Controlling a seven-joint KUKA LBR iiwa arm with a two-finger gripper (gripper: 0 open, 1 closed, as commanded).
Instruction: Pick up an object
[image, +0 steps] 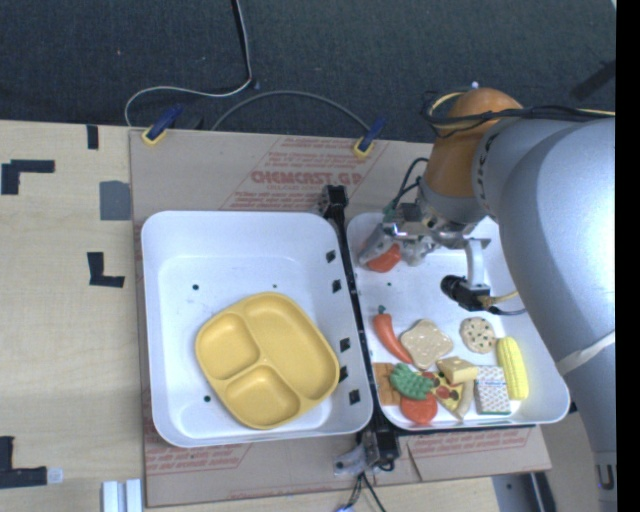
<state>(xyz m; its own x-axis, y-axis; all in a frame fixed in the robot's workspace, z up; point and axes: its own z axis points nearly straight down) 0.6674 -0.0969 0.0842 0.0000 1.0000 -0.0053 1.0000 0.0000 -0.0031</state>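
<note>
My gripper (398, 246) is low over the far left corner of the right bin (552, 398). A small red-orange toy food piece (381, 262) lies right at its tip, partly covered by it. Whether the piece is held, the view does not reveal. Further toward the front of the same bin lie an orange chili (391, 337), a bread slice (427, 342), a cookie (478, 334), a yellow corn cob (512, 366), a green leafy piece (408, 381) and a red tomato piece (420, 409).
The left bin (160, 300) holds a yellow divided plate (265, 358). A black divider strip (346, 300) runs between the bins. The grey arm (560, 220) covers the right bin's far right side. A black part with a cable (460, 290) hangs beside the gripper.
</note>
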